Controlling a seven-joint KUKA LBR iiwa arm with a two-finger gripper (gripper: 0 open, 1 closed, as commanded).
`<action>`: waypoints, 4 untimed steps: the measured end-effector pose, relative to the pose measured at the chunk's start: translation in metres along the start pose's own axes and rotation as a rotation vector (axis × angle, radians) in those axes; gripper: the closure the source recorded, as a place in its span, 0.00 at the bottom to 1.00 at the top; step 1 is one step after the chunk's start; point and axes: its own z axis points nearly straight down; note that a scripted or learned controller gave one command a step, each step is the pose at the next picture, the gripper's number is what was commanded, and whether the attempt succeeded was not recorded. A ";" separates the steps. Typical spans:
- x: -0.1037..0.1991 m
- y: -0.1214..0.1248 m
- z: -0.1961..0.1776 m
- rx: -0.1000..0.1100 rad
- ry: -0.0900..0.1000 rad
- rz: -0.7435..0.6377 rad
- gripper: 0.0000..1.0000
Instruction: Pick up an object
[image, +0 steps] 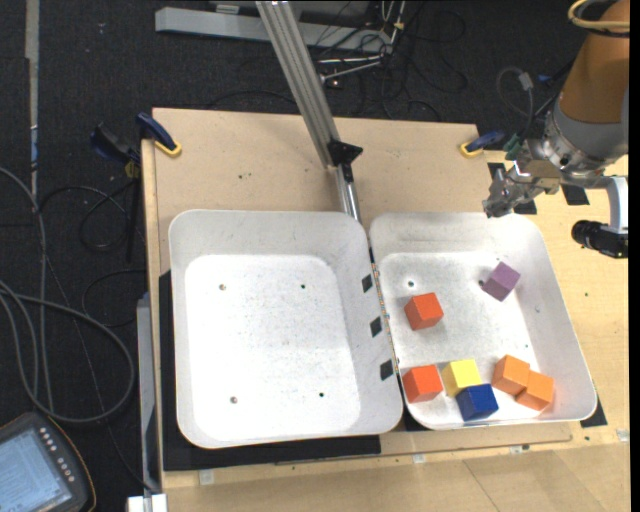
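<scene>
Camera view: my claw hangs above right bin far rim, staging height.
Claw state: cannot tell.
Purple block: nearest, isolated, easiest target.

A single fixed camera watches me from above, looking down at a slant from some way off on the whole counter and both white bins, my arm entering from its right.

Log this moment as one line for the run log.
gripper: above right bin's far rim, holding nothing | purple block, orange block: loose in bin | pick: not started
</scene>
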 end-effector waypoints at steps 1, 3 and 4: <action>0.045 -0.007 0.005 0.009 0.004 -0.005 1.00; 0.154 -0.005 0.000 0.006 0.004 -0.006 1.00; 0.214 -0.011 0.014 0.011 0.005 -0.006 1.00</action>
